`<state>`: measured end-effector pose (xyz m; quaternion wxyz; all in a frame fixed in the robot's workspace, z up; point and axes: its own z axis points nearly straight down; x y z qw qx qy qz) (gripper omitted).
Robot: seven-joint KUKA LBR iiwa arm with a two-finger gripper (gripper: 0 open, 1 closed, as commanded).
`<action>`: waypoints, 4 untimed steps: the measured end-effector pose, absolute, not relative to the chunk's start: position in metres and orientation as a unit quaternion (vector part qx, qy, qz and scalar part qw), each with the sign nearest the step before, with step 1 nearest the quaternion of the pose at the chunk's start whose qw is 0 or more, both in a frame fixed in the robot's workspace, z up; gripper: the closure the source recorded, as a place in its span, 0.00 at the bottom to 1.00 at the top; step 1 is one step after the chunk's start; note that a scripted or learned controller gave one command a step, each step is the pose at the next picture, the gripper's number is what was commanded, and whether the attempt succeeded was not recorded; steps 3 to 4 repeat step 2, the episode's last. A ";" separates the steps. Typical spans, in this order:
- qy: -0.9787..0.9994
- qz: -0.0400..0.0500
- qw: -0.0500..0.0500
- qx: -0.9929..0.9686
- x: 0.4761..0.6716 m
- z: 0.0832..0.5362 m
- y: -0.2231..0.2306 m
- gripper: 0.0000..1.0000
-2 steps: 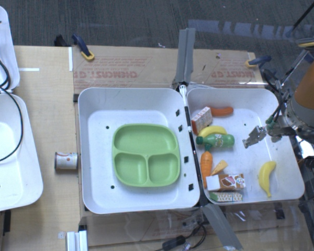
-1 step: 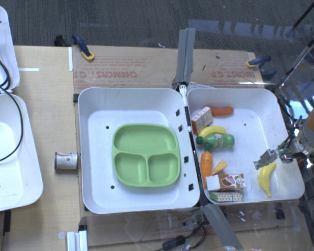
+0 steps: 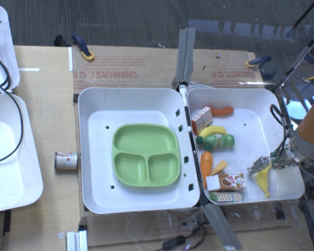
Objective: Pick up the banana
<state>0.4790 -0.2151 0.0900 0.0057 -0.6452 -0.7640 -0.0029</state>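
tool (image 3: 262, 164) at lower right of right bin (image 3: 251, 101), grip state unclear, touching banana (image 3: 264, 181), juice carton (image 3: 231, 182) just left

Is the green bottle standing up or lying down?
Lying down. The green bottle rests on its side on the floor of the right bin, cap pointing left, a yellow fruit just behind it.
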 end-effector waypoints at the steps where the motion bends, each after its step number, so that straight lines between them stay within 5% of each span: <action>1: -0.763 -0.001 0.004 -0.646 0.479 0.098 -0.217 1.00; 2: -0.728 0.001 0.000 -0.686 0.531 0.195 -0.195 1.00; 4: -0.728 0.001 0.000 -0.686 0.531 0.195 -0.195 1.00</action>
